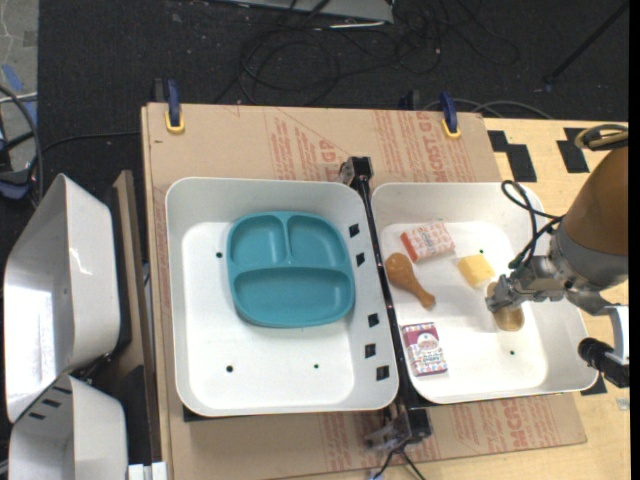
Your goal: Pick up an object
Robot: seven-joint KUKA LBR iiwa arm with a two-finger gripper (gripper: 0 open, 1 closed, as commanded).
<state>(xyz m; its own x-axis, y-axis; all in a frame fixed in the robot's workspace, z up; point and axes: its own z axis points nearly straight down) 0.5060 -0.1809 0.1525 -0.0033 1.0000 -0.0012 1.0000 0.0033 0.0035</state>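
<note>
The gripper (505, 303) hangs low over the right bin (560, 373), directly above a small brown object (511, 318) lying on the bin floor, though whether it is spread or pinching anything cannot be told. Just up and to its left sits a yellow block (475, 269), with a red-and-white packet (428, 240) farther up-left, a brown drumstick (408, 276) well to the left, and a pink card (425, 348) down-left. Well apart to the left, the left bin (200, 368) on the counter (300, 138) holds a teal divided plate (290, 268).
</note>
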